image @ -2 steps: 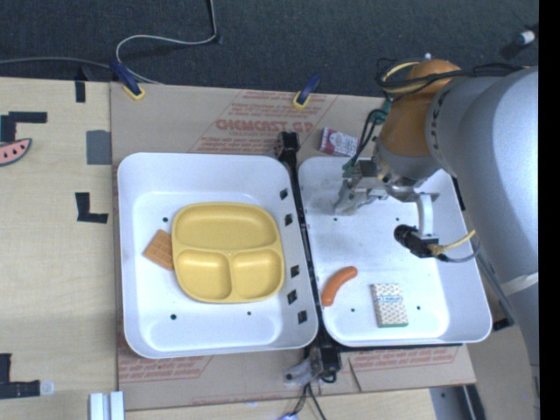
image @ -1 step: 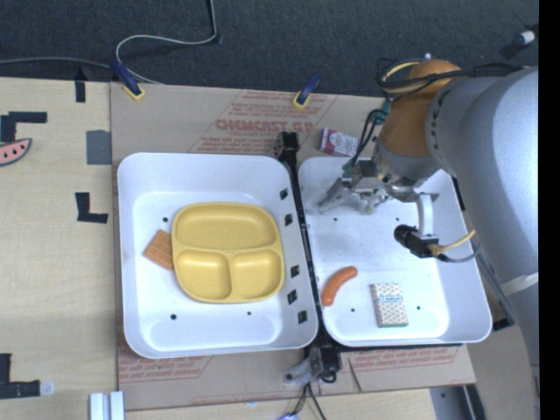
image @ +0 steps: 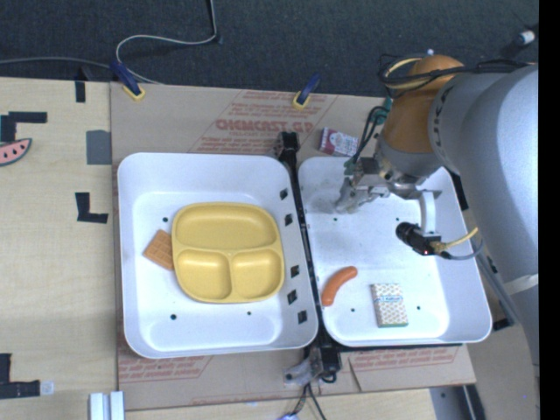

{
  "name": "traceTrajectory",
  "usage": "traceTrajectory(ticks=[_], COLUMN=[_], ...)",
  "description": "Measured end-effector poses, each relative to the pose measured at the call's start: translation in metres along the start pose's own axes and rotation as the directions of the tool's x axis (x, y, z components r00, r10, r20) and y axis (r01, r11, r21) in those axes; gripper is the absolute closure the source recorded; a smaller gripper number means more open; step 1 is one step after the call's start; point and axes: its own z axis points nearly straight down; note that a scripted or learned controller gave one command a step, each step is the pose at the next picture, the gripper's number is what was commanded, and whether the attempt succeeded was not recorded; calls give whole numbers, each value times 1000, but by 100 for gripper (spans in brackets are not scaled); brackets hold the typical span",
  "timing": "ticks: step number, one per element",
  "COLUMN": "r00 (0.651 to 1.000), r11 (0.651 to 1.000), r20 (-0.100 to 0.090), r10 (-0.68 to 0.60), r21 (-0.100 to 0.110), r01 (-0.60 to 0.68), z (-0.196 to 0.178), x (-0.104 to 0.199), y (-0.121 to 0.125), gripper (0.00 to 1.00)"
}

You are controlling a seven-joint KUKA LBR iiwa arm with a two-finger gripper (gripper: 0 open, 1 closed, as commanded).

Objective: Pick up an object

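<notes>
My gripper (image: 348, 201) reaches into the upper part of the right bin (image: 455, 318), its tips low near the bin floor, with nothing visible between them. An orange sausage-shaped piece (image: 338, 284) lies near the right bin's lower left. Just right of it lies a small box (image: 389, 304) with a pale printed face. In the left bin (image: 144, 322) rests a yellow divided plate (image: 229, 250), with a tan cracker-like piece (image: 159, 250) poking out from under its left edge.
A black divider with clips (image: 296, 234) separates the two bins. A small wrapped packet (image: 336, 141) lies on the cardboard behind the right bin. A black and orange connector (image: 418, 237) hangs from the arm over the right bin.
</notes>
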Motion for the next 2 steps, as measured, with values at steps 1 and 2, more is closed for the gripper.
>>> traceTrajectory(ticks=[1, 2], r00=[1000, 1000], r11=[1000, 1000], r20=[0, 1], r10=[0, 1], r21=[0, 0], r01=[0, -1], z=[0, 19], x=[0, 1], y=[0, 2], gripper=[0, 0])
